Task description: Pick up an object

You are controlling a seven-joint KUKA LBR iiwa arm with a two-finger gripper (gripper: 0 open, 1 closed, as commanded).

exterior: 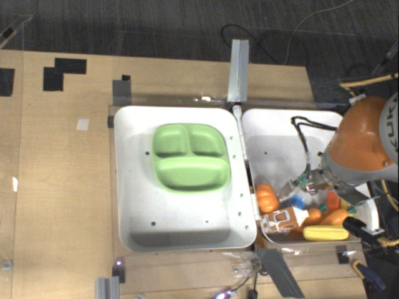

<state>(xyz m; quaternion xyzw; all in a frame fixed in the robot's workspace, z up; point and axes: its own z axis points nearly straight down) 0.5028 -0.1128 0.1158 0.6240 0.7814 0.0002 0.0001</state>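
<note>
1. The gripper [310, 180] hung low in the right bin [274, 136], over a heap of toys at the bin's near end; whether its jaws were apart or closed could not be told, and nothing showed between them.
2. Judged from this, a clean pick meant settling on one piece standing apart from the pile and descending squarely over it.
3. The orange pumpkin [267, 199] lay just left of the jaws; the yellow corn [325, 233] sat nearer the camera, below them.

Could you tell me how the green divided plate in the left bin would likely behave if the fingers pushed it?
The green divided plate looks like rigid moulded plastic, so probably stiff and light. It lies low and broad, so it would likely slide across the left bin rather than tip.
</note>
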